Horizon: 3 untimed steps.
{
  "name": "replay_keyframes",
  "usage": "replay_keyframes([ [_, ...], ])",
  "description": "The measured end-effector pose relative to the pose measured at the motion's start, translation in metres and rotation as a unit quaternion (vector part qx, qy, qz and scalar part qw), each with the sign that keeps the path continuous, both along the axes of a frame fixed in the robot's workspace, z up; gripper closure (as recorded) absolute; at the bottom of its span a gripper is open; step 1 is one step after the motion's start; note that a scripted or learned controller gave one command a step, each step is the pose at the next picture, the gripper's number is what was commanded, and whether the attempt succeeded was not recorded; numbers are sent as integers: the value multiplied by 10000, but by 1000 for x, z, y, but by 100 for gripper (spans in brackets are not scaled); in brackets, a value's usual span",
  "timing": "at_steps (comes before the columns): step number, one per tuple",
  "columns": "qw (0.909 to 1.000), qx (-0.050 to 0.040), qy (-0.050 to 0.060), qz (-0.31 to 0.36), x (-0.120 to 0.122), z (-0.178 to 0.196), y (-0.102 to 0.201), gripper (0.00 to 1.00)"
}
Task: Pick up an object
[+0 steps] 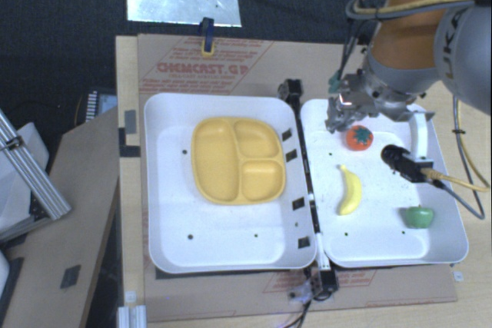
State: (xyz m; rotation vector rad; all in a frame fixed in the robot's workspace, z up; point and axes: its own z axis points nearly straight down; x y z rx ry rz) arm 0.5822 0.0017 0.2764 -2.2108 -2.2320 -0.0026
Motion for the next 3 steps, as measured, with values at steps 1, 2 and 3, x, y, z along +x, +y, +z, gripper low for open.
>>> replay_keyframes([
  [1, 10000, 1, 2, 0, 1, -9, 45, 100],
  [2, 10000, 2, 2, 0, -10, -10, 94, 100],
  [3, 10000, -4, 1, -25, -10, -10, 91, 0],
])
